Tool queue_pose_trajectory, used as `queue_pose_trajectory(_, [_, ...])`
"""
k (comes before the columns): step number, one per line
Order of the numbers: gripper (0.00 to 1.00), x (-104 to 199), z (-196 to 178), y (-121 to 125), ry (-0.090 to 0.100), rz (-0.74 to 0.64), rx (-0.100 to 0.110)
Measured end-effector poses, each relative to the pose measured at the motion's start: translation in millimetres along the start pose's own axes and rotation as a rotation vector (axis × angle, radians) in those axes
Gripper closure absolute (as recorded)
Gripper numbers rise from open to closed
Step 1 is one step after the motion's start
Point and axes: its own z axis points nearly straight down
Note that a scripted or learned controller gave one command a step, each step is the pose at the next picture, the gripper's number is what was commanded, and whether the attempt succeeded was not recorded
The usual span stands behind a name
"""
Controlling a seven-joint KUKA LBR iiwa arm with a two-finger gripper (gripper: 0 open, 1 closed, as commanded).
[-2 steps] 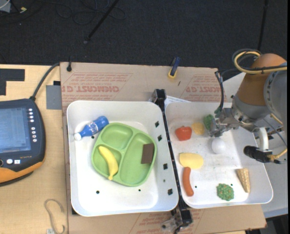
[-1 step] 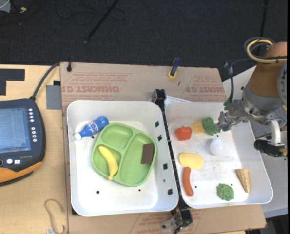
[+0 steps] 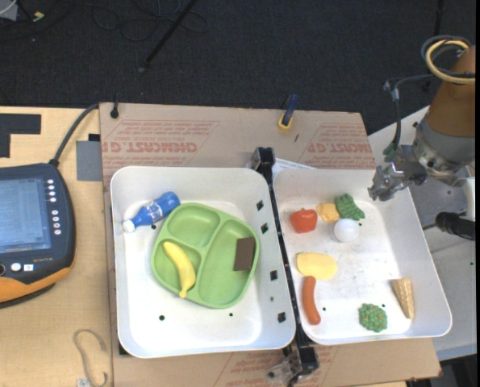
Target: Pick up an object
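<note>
- White bins sit side by side; my gripper [image 3: 382,185] hangs over the far right corner of the right bin [image 3: 430,297], touching nothing I can see.
- Whether it is spread or pressed together, I cannot tell.
- Near it lie a tomato [image 3: 303,220], broccoli [image 3: 350,207] and a white ball [image 3: 346,230].
- Nearer: a sausage [image 3: 310,299], a cone [image 3: 403,296] and a green clump [image 3: 373,318].
- Left bin [image 3: 135,313]: a green plate [image 3: 199,285] holding a banana [image 3: 180,268] and a brown block [image 3: 244,254], a bottle [image 3: 152,211] beside it.

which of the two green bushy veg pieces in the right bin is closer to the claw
The green piece at the bin's top, beside the white ball, is closer to the claw. The other green piece lies near the bottom edge.
</note>
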Motion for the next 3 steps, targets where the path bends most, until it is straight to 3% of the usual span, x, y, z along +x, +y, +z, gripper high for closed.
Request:
queue_pose_trajectory(1, [1.00, -2, -26, 0, 0.001, 0.000, 0.002])
queue_pose_trajectory(2, [1.00, 45, -14, -27, 0.004, -0.003, 0.009])
queue_pose_trajectory(3, [1.00, 92, -30, -49, 0.004, -0.003, 0.007])
